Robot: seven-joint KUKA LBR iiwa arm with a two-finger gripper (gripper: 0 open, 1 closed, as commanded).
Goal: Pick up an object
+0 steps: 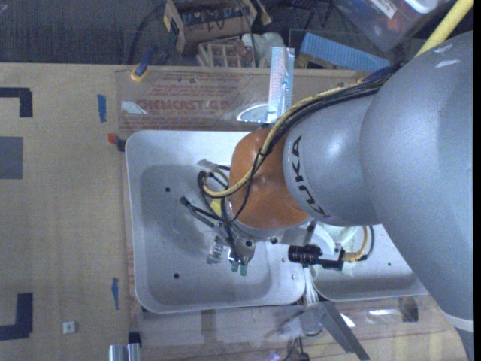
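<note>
- The pale wooden counter (60,224) carries both bins; a short strip of blue tape (114,292) sits on it just beside the left bin's near corner.
- The shallow white left bin (150,295) has a rounded rim and a grey-shaded floor. The shallow white right bin (376,284) lies touching it on the right, largely covered by the arm.
- The two-finger gripper (239,268) hangs low over the near middle of the left bin. Its green-tipped jaws point down and stand close together, with nothing seen between them.
- A small pale grey object (216,253) lies on the left bin's floor just beside the gripper, on its left. It looks light, slightly shiny and irregular in outline; it is too small and blurred to tell its exact shape or material. Whether it touches the gripper cannot be told.
- A black fitting (304,255) sticks out from the wrist above the seam between the two bins.
- In the right bin, a whitish-yellow item (352,241) shows partly beneath the arm; its form is unclear.
- The orange band (263,190) rounds the wrist above the left bin, with black and yellow cables (214,189) looping off its left side.
- The grey KUKA arm (406,141) reaches in from the right, broad and smooth.
- Beyond the bins lies a clear plastic sheet (188,102) over printed board.
- Farthest off stand an open cardboard box (207,13) and a blue foam block (338,51).
</note>
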